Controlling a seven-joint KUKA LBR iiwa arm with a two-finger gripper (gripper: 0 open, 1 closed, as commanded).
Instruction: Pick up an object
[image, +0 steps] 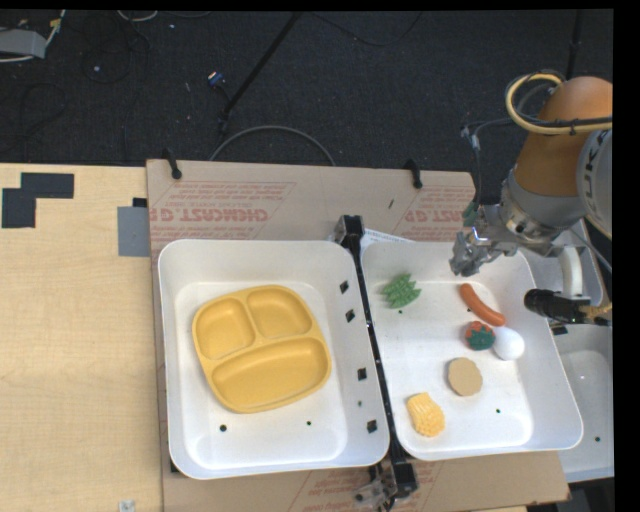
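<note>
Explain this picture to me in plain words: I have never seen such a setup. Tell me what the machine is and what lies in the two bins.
One camera looks down at a slant on a bench with two shallow white bins. The machine at the right is a robot arm, grey with an orange band; its pincer hangs over the far edge of the right bin. Nothing can be seen held in it. The left bin holds a yellow divided plate. The right bin holds toy food: a green leafy piece, a sausage, a white egg touching a small red and green piece, a tan round cookie and a yellow corn cob.
</note>
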